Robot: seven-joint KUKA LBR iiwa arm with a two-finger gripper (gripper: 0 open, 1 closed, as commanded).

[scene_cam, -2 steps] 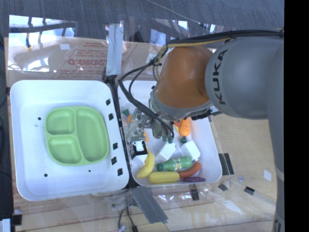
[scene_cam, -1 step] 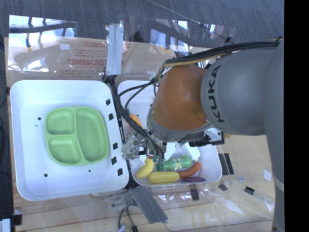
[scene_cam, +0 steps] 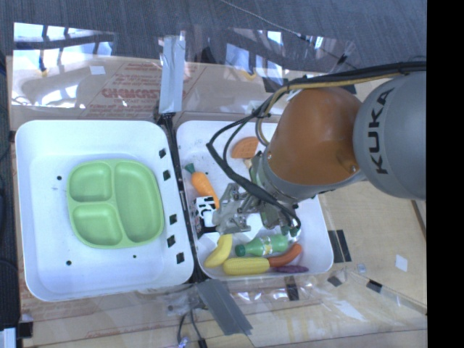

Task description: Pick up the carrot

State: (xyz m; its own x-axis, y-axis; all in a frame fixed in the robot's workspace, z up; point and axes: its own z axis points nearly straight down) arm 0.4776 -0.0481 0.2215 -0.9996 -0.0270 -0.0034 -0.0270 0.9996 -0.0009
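The carrot (scene_cam: 204, 185), orange with a green top, lies in the right bin (scene_cam: 190, 140) close to its left wall, its green end toward the back. My gripper (scene_cam: 214, 213) hangs low in that bin just in front of the carrot's orange tip, at or very near it. The grey metal wrist and the big orange band of the arm (scene_cam: 312, 140) cover the bin's middle and right. Nothing shows as lifted off the bin floor.
Along the right bin's front lie a banana (scene_cam: 219, 251), a yellow piece (scene_cam: 245, 266), a green bottle (scene_cam: 262, 247), a red pepper (scene_cam: 288, 255) and a purple piece (scene_cam: 290, 269). An orange slice (scene_cam: 243, 148) sits at the back. The left bin (scene_cam: 36, 252) holds a green divided plate (scene_cam: 114, 203).
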